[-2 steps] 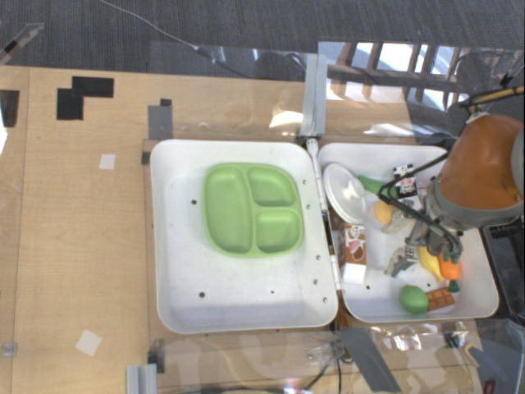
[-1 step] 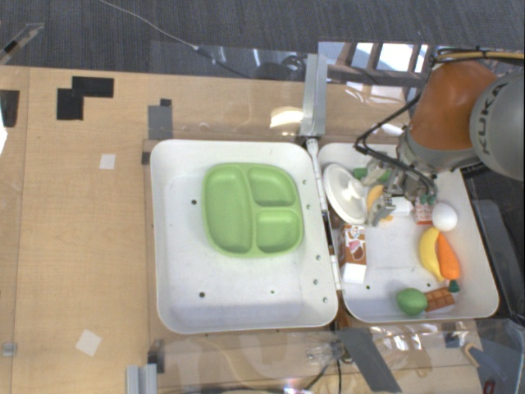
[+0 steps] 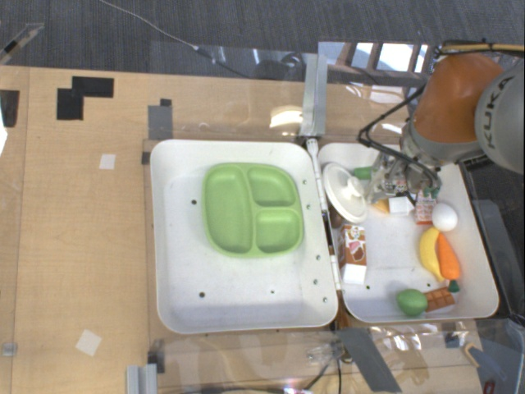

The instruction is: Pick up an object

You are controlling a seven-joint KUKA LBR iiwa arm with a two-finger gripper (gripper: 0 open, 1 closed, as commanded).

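A white egg [image 3: 444,217], banana [image 3: 429,251] and carrot [image 3: 448,258] lie clustered in the right bin [image 3: 484,298]. A green lime [image 3: 412,302] rests near its front edge. A white bowl [image 3: 343,192] leans tilted against the left wall.

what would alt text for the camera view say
A grey KUKA arm with an orange band reaches from the right, its gripper low over the right bin, which holds a banana, a carrot, a white egg and a white plate leaning at its left side. The left bin holds a green divided tray.
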